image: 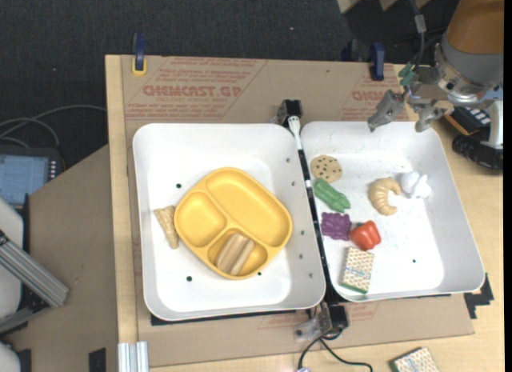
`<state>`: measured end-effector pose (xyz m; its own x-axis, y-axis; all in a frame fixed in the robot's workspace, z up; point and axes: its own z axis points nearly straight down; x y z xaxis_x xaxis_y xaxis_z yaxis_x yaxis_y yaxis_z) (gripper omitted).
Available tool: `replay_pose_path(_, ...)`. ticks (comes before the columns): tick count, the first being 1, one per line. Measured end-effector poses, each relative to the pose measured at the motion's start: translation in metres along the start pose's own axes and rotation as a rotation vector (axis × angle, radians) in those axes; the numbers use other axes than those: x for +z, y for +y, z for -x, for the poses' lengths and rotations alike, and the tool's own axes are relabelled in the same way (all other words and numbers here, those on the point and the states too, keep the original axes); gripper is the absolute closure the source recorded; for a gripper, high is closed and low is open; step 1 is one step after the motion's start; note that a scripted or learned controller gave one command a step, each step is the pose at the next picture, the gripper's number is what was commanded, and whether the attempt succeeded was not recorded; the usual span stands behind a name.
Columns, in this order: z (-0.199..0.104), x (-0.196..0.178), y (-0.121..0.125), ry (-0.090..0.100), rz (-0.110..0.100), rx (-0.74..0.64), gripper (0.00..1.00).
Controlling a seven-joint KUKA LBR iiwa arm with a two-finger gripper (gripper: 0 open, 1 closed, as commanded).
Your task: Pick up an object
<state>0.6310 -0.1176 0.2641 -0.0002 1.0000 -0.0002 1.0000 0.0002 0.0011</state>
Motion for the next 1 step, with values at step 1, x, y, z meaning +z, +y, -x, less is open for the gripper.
replay_pose_path(1, 0.0219, 0.1136, -0.0550, 0.003, -0.015, 0.004, 0.00)
